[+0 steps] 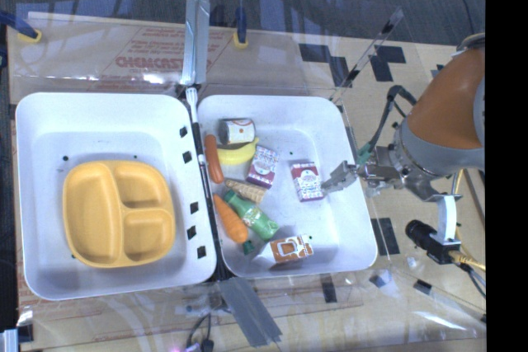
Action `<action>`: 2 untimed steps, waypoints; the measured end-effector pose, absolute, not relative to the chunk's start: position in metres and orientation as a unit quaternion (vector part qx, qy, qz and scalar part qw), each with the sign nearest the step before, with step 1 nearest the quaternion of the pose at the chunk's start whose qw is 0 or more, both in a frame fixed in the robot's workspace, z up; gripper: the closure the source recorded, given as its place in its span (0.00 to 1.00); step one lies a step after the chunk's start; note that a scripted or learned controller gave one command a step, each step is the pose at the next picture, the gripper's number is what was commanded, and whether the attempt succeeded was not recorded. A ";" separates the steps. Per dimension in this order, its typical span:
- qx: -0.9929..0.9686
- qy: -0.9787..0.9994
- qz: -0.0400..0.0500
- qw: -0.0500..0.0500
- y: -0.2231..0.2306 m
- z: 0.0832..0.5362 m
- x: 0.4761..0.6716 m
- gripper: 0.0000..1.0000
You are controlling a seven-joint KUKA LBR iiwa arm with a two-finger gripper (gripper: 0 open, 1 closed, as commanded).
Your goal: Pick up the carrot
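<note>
A: Camera view first, starting at the claw point(340, 176). It sits low over the right-hand part of the right bin point(351, 214), at the end of the grey arm point(445, 107) reaching in from the right. Whether it is apart or together I cannot tell; it is too small and blurred. Nothing shows in its grip.

B: What lies nearest it?

A: A small red-and-white carton point(307, 180) just beside it on the left, then a second carton point(262, 166). Beyond those sit a banana point(237, 153), a can point(237, 130) and a sausage point(214, 158) by the left wall.

B: And the carrot?

A: The carrot point(231, 218) lies slantwise near the left wall of the same bin, towards the front, well apart from the claw. A green bottle point(253, 217) lies touching or almost touching it on the right side, and an orange box point(290, 249) lies near its lower end.

B: So where might this go wrong?

A: I judge the crowding is the hazard. The claw must cross the cartons, and could clip one. At the carrot, one side faces the bottle and the other the wall, so it may close on the bottle, or nudge the carrot away. The sausage, similar in colour and shape, might be taken instead. The yellow tray point(118, 213) in the left bin point(33, 202) is no concern.
</note>
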State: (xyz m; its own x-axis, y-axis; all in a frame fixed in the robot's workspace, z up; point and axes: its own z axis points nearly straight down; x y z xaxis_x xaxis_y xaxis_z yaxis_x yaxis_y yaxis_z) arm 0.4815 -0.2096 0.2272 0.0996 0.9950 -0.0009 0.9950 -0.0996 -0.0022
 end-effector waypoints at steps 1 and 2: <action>-0.722 -0.692 -0.004 -0.007 -0.170 0.100 0.551 0.00; -0.727 -0.687 0.000 0.000 -0.153 0.322 0.513 0.00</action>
